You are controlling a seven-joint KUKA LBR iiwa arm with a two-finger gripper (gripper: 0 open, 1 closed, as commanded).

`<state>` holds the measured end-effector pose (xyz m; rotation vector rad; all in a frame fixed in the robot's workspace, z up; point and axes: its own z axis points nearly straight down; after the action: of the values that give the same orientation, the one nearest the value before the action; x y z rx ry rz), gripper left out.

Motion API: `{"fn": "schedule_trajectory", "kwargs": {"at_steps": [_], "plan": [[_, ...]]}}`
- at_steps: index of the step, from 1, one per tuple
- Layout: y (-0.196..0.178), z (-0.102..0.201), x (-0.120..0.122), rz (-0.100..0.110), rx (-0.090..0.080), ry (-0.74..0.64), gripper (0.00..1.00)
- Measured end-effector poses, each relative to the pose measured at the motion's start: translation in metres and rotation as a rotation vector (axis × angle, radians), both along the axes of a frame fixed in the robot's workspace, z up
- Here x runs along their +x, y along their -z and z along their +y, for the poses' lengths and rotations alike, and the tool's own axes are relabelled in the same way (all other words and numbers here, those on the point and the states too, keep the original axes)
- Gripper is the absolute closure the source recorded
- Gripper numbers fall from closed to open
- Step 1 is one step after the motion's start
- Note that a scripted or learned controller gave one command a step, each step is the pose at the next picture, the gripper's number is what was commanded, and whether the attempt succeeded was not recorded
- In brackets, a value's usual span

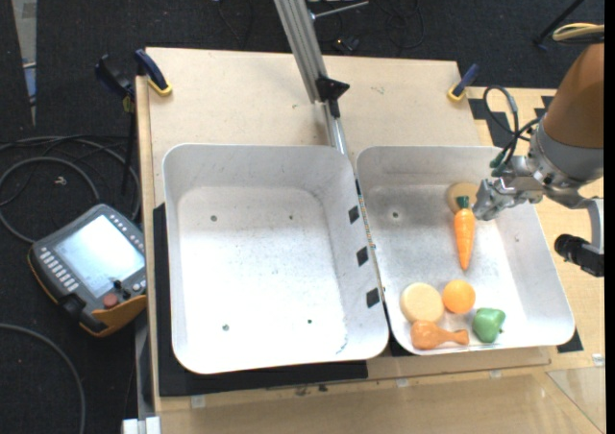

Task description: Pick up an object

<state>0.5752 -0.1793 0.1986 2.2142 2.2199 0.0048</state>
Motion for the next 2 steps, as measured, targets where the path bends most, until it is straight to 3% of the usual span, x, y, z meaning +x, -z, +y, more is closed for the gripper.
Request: {"fn": "schedule_trajectory", "kwargs": {"at_steps": [1,2], "plan": [[-0.054,0.0,0.002,-0.001,-0.001,-0.001,1.0],[-0.06,0.056,-0.004,0.005,0.004,-0.005,1.0]]}}
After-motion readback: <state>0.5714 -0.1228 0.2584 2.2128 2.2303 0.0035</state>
